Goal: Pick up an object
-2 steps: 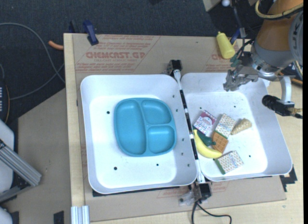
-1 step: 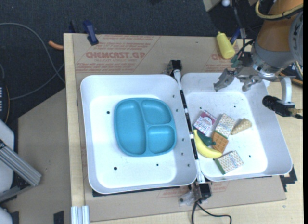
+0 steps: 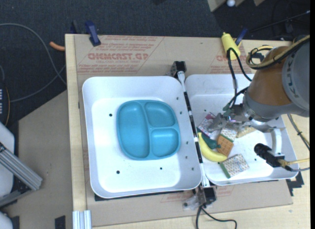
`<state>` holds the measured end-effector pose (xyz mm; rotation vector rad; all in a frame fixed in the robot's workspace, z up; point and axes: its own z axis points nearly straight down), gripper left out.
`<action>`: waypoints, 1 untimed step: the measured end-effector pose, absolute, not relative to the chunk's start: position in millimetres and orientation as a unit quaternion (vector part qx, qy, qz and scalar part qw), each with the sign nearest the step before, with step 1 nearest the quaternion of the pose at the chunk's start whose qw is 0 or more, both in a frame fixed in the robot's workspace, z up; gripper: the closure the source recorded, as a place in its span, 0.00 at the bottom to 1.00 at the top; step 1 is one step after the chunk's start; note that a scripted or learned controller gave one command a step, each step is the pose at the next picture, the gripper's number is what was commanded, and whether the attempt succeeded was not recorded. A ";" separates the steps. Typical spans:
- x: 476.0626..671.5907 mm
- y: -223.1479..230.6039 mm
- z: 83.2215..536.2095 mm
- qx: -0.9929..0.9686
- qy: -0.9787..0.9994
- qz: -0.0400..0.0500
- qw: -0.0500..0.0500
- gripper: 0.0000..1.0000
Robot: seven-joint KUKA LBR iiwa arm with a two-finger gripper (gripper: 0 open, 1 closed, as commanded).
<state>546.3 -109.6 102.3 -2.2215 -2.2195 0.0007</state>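
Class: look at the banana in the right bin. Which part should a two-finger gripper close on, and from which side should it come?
Probably the banana's thick middle, from straight above. It lies flat and curved against the right bin's left wall, with a packet close beside it, so a sideways approach looks blocked. Set the fingers across its narrow width.

A tan bench top (image 3: 123, 55) printed with red lettering stands on dark blue-grey carpet (image 3: 34, 6). Away from the end effector, across the bench, a thin cable (image 3: 29, 36) curls over the floor; an aluminium rail (image 3: 19, 171) lies at the far lower corner.
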 end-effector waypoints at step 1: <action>496.0 -103.8 84.0 -0.707 -0.707 0.000 0.001 0.00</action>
